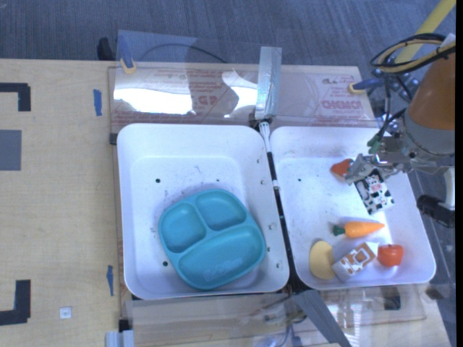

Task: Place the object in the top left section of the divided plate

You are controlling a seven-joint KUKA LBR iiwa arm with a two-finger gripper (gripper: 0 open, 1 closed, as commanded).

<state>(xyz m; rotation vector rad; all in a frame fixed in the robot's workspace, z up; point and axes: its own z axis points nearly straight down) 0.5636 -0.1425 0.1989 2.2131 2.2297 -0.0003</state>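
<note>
A blue divided plate (210, 238) lies in the left bin (137, 194), turned a little, with two small sections at its far side and one large section at the near side. My gripper (370, 178) hangs over the upper part of the right bin (304, 157). Just below it is a white piece with black spots (377, 195), touching or nearly touching it. A red-orange toy (340, 168) lies right beside the gripper on its left.
Near the front of the right bin lie a carrot (359, 228), a yellow toy (321, 259), an orange-and-white box (356, 259) and a red tomato (391, 254). A ridge (273, 194) separates the two bins. Cables (394, 56) hang above the arm.
</note>
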